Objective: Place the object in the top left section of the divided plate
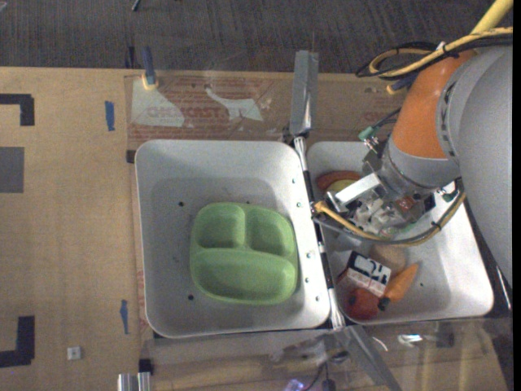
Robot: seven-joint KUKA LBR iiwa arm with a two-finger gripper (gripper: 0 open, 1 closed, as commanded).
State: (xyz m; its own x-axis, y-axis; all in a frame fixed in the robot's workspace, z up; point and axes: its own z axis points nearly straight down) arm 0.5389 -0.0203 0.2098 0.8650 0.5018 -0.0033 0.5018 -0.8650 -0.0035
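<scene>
Two shallow white bins side by side on a tan bench (73, 243). Left bin (163, 177), right bin (468, 292). Metal divider strip (303, 96) runs up from between the bins. Clear taped sheet (203, 104) lies on the bench above the left bin. Blue tape pieces on the bench: one at (109, 115), one at (124, 316). Black corner marks (20, 108) near the bench's left edge. Dark floor (244, 15) beyond the bench's far side.
</scene>
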